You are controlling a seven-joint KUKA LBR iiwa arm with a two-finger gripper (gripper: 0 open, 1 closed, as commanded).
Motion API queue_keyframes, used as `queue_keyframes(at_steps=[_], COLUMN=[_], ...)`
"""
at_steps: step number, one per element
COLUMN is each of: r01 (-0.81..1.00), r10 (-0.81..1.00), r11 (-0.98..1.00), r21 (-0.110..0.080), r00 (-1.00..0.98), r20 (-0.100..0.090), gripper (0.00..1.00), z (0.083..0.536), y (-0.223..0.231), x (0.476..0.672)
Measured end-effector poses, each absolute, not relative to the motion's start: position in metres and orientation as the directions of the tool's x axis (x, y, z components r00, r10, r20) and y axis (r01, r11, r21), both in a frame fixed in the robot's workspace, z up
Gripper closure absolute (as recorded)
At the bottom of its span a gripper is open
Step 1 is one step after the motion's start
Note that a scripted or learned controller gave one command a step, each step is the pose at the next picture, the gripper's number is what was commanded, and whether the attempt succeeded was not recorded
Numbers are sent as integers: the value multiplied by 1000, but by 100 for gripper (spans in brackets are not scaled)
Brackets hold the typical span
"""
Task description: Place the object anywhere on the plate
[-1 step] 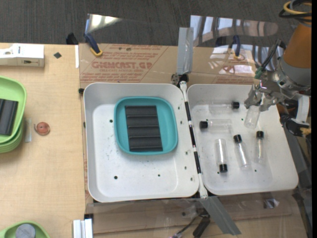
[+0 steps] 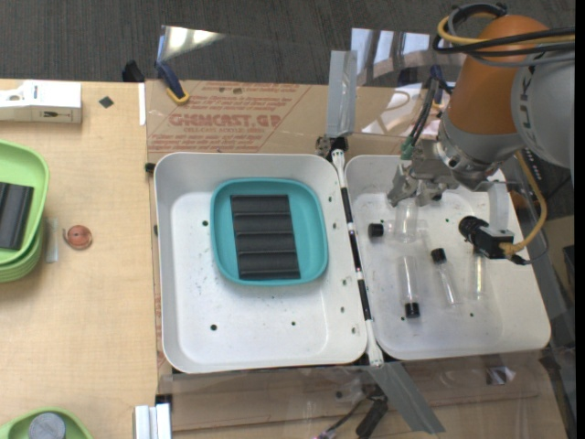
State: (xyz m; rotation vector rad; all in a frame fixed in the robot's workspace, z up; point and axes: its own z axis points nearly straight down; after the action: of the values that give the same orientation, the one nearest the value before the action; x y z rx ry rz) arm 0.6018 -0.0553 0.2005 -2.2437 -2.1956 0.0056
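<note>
A teal plate (image 2: 270, 231) with a dark ridged insert lies in the left white bin (image 2: 183, 300). Several clear plastic tubes with black caps lie in the right white bin (image 2: 512, 323): one tube (image 2: 409, 286) near the middle, another tube (image 2: 445, 277) to its right, and a clear piece (image 2: 404, 227) further back. My gripper (image 2: 413, 198) hangs low over the back of the right bin, just above that clear piece. Whether it touches the piece is unclear.
A small black cap (image 2: 376, 230) lies near the right bin's left wall. A black fitting on a yellow cable (image 2: 480, 234) sits beside the wrist. Left of the bins are a green tray (image 2: 20, 213) and a small red disc (image 2: 79, 236). Cardboard (image 2: 228, 117) lies behind the left bin.
</note>
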Motion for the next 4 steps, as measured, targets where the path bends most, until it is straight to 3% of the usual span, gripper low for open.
queue_keyframes(at_steps=[1,2,4], r01=[1000,994,969], r10=[1000,994,969], r11=[-22,-108,-248], r21=[-4,-1,-2], r00=[22,108,248], r20=[-1,-2,-2], gripper=[0,0,0], z=[201,267,415], y=[-56,-113,-215], x=[602,575,554])
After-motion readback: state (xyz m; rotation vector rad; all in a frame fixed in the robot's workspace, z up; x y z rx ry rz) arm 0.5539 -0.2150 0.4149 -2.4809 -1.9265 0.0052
